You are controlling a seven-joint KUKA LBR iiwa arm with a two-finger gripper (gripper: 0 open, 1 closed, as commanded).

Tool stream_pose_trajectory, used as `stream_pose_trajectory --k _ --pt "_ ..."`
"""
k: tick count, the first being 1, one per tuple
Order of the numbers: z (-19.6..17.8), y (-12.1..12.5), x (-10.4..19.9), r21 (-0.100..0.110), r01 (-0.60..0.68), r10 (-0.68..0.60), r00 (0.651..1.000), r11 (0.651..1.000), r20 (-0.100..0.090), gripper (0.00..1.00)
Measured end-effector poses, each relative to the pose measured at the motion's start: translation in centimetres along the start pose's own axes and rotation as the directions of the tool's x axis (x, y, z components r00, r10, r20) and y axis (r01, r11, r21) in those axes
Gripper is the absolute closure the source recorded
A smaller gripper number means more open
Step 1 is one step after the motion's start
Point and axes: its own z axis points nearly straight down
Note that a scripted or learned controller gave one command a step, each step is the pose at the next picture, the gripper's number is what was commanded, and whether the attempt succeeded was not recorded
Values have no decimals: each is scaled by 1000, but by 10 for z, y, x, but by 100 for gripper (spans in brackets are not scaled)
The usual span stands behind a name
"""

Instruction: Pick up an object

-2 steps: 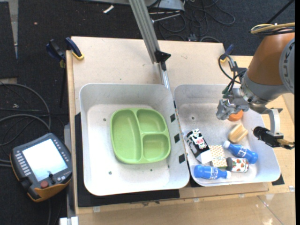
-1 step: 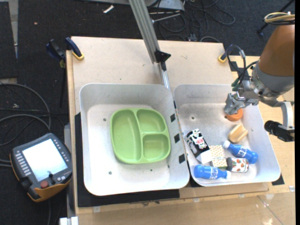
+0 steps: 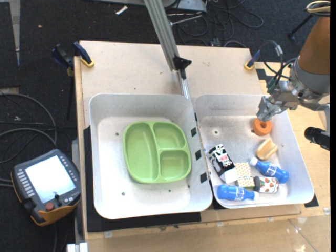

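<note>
My gripper (image 3: 264,114) hangs over the far right part of the right bin (image 3: 231,112), just above an orange ring-shaped piece (image 3: 262,127). Nothing shows between its tips. Nearer the front lie a tan bread-like piece (image 3: 266,149), a black-and-white cow toy (image 3: 221,157), two blue bottles (image 3: 270,170) (image 3: 235,193), a checkered square (image 3: 242,170) and a small dark can with red dots (image 3: 265,185). The left bin (image 3: 105,114) holds a green divided plate (image 3: 157,151).
A grey metal pole (image 3: 165,30) slants across the bench from the top to the bins' shared edge. A teach pendant (image 3: 44,185) lies on the floor at lower left. Yellow clamps (image 3: 84,56) (image 3: 251,63) grip the bench's back corners.
</note>
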Motion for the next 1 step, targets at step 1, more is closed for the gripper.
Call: stream_pose_trajectory --k 1 --pt "-4 -5 55 5 6 -6 1000 1000 -4 100"
